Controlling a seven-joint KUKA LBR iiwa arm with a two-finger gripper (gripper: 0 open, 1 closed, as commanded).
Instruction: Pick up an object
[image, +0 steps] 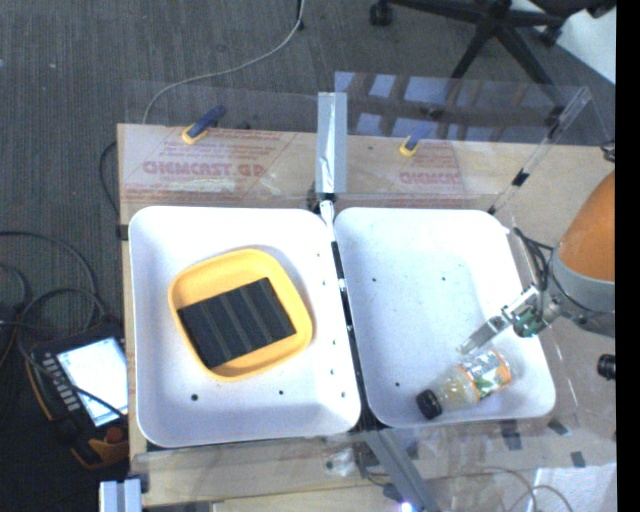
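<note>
Nearest the camera, at the front edge of the right bin (440, 250), a small clear bottle (466, 385) lay on its side, its black cap pointing left toward the bin's front wall and its orange-and-green label turned up. It rested on the bin floor, free of anything else.

Just above and to the right of the bottle hung the gripper (478, 341) — reaching in from the right on the grey arm (590, 270) with its orange band. Its slim metal fingers slanted down and to the left, their tips near the bottle's upper end; whether they touched it could not be told, and nothing showed between them. Whether the claw was released or clenched could not be told either.

In the left bin (160, 400) sat a yellow dish (200, 275), tilted a little, with a black ribbed slab (236, 320) lying inside it.

Farther back, the bench's clear board carried two yellow-and-blue clamps (203, 123) — one behind each bin.
</note>
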